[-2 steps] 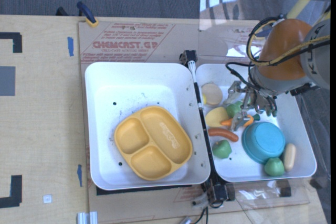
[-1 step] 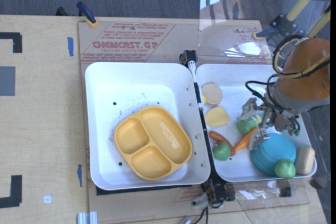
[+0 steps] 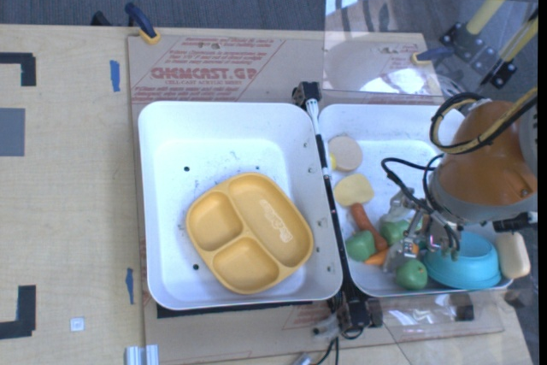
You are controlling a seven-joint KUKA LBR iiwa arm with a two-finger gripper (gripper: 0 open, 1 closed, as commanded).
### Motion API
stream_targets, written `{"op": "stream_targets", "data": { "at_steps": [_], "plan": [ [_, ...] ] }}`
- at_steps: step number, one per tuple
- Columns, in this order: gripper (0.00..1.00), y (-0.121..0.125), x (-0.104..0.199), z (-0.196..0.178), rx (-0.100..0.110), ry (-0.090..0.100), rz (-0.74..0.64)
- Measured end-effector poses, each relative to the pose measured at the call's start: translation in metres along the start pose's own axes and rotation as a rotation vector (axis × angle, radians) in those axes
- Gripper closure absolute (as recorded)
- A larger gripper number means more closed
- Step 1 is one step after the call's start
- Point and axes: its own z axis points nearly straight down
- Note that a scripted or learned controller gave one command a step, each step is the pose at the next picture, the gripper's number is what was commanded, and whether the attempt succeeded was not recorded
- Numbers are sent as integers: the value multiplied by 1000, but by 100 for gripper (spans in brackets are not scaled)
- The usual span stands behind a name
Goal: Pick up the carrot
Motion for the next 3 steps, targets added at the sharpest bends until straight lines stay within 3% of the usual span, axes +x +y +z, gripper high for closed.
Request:
{"op": "stream_targets", "data": {
  "at_steps": [1, 2, 3],
  "plan": [
    [0, 13, 10, 0, 2, -1, 257],
    [100, 15, 6, -13, -1, -14, 255],
    [100, -52, -8, -2, 2, -3, 357]
  ]
}}
